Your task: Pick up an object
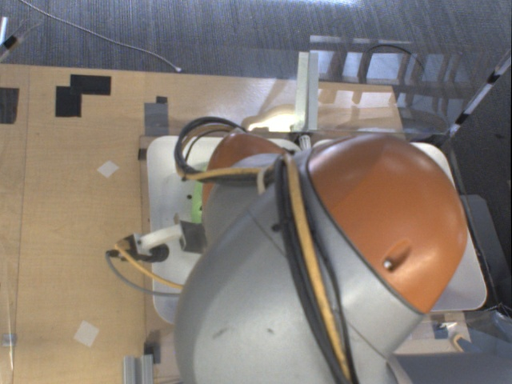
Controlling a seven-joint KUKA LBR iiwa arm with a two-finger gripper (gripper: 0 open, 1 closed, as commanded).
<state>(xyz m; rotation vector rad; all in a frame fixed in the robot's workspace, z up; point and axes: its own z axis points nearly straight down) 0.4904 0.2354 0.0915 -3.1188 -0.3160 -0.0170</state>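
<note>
The grey arm with its orange band [384,214] fills the foreground, bent over the shallow white left bin [164,182], presumably to reach its contents. Gripper state: cannot tell. No object to pick can be made out.

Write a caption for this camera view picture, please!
Grey and orange robot arm looms over a white bin on the wooden bench.

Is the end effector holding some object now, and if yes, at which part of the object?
It cannot be told. The grey and orange arm covers most of the left bin, and it hides the end effector and anything it might hold.
</note>
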